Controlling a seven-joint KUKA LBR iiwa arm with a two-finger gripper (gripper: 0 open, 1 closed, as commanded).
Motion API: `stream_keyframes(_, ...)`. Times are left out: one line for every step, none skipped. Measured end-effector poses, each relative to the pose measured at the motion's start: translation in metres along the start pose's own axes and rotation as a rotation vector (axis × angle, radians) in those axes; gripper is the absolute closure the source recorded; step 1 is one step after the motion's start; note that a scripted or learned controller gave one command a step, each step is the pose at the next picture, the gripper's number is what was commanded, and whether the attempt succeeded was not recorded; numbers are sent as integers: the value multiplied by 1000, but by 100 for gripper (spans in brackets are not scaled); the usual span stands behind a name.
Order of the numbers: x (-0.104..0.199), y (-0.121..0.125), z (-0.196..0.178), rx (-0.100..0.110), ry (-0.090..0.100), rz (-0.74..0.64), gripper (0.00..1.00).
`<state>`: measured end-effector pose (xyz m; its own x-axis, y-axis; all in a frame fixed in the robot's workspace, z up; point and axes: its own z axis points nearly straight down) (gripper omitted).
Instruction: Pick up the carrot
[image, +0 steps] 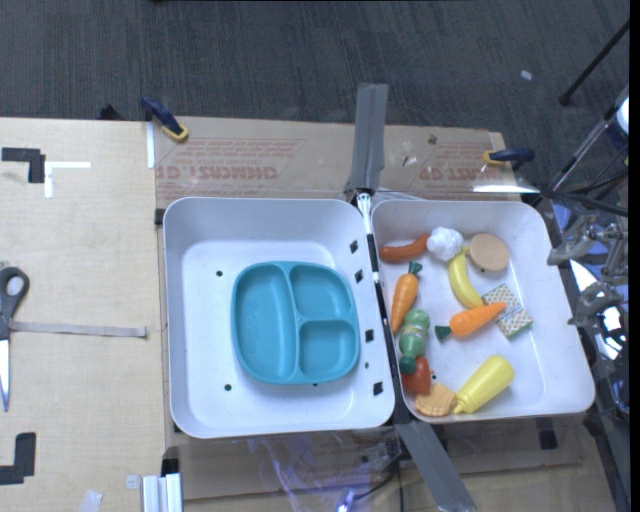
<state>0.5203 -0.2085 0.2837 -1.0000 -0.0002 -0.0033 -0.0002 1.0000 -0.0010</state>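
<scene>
On the wooden surface (80, 300) two white bins stand side by side. The left bin (190, 240) holds a teal divided plate (296, 323). The right bin (545, 330) holds toy foods: a carrot (403, 297) lies upright near the left wall, and a second carrot (476, 320) lies in the middle, touching a chequered sponge (508, 308). A banana (462, 281) is above it, a yellow bottle (485, 384) below. A sausage (404, 249) and a white garlic (445, 241) lie near the top. Scissors (10, 300) rest at the far left.
</scene>
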Motion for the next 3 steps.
stream_keyframes(31,31,116,-1,1,15,0)
stream_keyframes(40,95,190,0,-5,172,0)
stream_keyframes(-1,116,192,0,1,401,0)
